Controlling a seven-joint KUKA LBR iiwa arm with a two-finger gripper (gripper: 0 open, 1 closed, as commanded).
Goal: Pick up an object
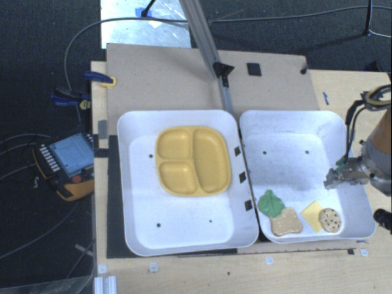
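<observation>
Several toy foods lie along the front of the right bin [288, 133]: a green leafy piece [269, 202], a tan slice of toast [286, 223], a yellow cheese wedge [312, 214] and a round speckled cookie [330, 220]. My gripper [339, 177] hangs at the right rim of this bin, above and behind the cookie and apart from every item. Nothing shows between it and the bin floor.
A yellow three-part plate [193, 161] sits in the left bin [184, 231]. A slanted metal pole [205, 35] crosses the cardboard sheet behind the bins. A handheld device with cables [66, 158] lies off the bench to the left.
</observation>
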